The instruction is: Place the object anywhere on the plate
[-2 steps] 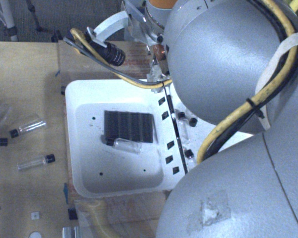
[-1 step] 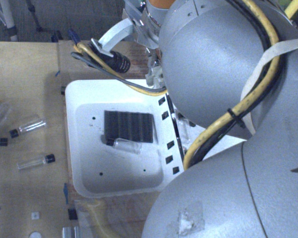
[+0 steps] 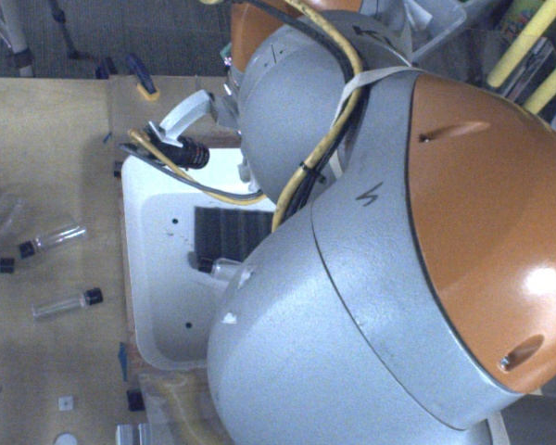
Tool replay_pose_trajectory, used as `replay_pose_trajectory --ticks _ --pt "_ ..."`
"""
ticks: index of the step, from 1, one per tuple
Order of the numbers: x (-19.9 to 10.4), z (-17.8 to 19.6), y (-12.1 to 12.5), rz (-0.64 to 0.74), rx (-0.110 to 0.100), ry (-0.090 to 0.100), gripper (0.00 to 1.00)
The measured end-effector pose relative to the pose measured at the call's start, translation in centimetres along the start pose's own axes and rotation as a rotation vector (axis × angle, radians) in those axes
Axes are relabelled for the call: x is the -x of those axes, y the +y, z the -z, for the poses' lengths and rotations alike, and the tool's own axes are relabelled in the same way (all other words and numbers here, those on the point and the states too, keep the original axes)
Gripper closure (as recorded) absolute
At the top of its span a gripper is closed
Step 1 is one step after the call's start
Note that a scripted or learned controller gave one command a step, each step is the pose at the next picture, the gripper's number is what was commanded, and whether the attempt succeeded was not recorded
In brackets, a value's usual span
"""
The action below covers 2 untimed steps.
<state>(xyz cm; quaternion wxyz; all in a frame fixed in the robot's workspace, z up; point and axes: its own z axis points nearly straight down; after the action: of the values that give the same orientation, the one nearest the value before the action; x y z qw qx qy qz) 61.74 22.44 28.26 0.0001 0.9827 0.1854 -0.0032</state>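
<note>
Jaws are hidden from me behind the big grey and orange arm (image 3: 380, 248), so I cannot tell their state; I would descend slowly into the shallow white bin (image 3: 157, 276).

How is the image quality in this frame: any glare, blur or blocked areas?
Camera view: the arm looms close and soft-focused, blocking most of the white bin; glare spots sit on its orange shell; the clear vials on the bench look slightly blurred.

bench (image 3: 46, 137): tan wood | white bin (image 3: 157, 276) on it | clear vials (image 3: 67, 302) left of bin
</note>
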Motion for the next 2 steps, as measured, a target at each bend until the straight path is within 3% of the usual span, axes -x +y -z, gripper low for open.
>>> replay_pose_trajectory --ticks 1,2 --pt "-1.7 15.0 0.8 -0.163 0.002 0.01 1.0" --pt "-3.6 15.2 1.2 0.464 0.0 -0.001 1.0"
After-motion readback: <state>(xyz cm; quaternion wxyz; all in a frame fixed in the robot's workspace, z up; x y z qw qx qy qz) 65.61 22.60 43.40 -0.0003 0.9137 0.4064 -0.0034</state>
